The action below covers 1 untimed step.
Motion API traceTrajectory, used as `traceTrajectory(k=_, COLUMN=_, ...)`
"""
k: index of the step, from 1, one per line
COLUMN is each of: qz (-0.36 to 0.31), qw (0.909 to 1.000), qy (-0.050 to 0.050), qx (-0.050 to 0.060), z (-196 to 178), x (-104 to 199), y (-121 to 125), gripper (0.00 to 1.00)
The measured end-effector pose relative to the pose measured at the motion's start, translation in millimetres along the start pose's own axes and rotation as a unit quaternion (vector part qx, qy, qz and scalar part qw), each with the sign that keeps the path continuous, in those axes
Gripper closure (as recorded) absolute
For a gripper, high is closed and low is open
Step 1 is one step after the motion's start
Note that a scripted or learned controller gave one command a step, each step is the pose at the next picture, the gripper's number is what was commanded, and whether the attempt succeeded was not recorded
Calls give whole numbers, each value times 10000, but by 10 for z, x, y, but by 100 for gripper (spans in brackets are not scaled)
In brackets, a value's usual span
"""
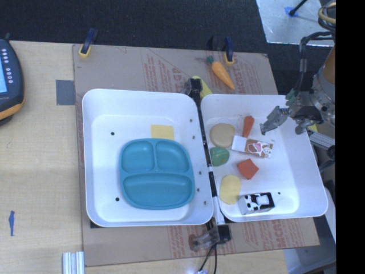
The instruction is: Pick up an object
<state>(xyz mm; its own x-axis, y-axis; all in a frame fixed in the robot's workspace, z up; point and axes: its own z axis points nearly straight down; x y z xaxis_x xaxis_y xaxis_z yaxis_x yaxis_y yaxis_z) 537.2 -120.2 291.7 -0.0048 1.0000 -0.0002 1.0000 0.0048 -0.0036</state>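
Pale wood worktop (40, 170) under brown cardboard (142, 73), dark carpet (142, 7) beyond. Gripper (286, 120) hovering spread and bare above right bin (305, 170), near the small carton (252, 147). Blue divided plate (157, 173) resting in left bin (97, 153).

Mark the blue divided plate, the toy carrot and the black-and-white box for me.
blue divided plate (157, 173), camera view, on its middle ridge.
toy carrot (222, 76), camera view, mid orange body.
black-and-white box (256, 202), camera view, centre of top face.
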Motion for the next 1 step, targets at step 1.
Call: traceTrajectory(k=1, qz=-1, qw=10000, qy=6, qx=35, z=749, x=166, y=4, gripper=0)
